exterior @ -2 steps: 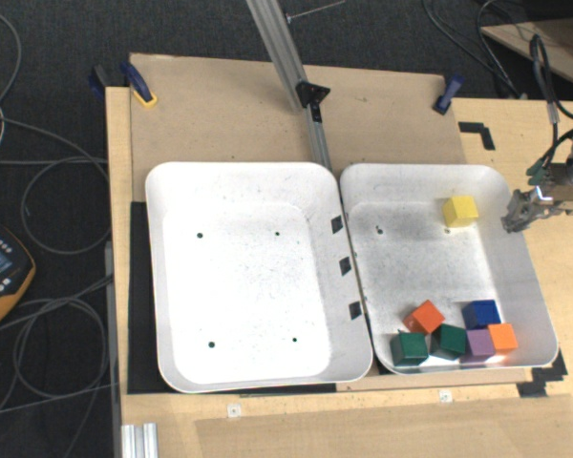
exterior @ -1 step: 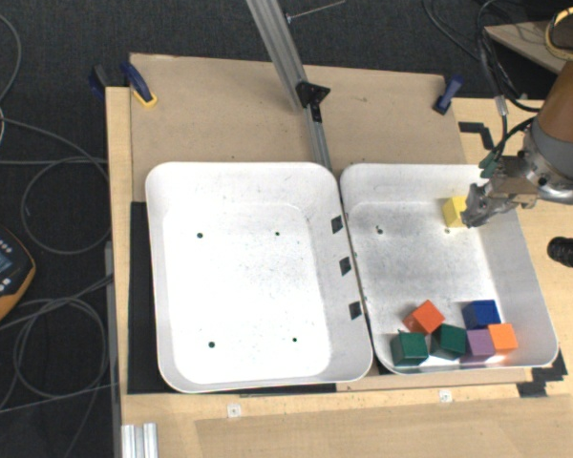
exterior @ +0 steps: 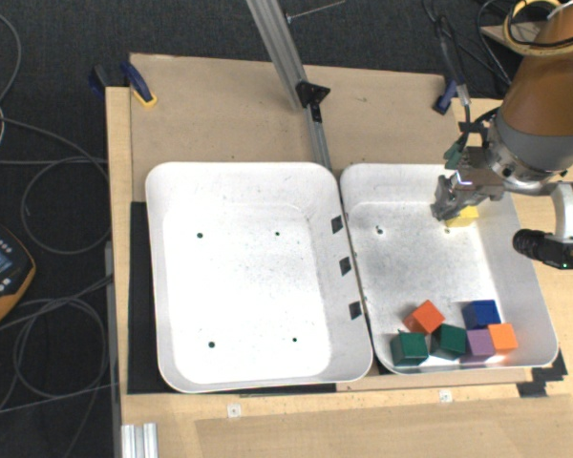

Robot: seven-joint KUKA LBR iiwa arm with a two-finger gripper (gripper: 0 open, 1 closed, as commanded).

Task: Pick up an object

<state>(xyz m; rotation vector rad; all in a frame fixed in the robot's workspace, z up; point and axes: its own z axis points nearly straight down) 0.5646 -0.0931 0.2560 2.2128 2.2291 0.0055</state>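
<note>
One yellow block (exterior: 464, 216) sits near the right bin's (exterior: 401, 275) far edge, w/ the gripper (exterior: 451, 201) touching it; grasp unclear. You're at the pick step; next needs a lift.

A robotics lab. Loose cables (exterior: 38, 175) trail over dark carpet (exterior: 67, 27) around a plywood bench (exterior: 220, 113). A metal camera pole (exterior: 282, 51) rises from the bench's far edge.

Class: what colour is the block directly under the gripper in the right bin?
Yellow, seen in the camera view, below the gripper.
</note>
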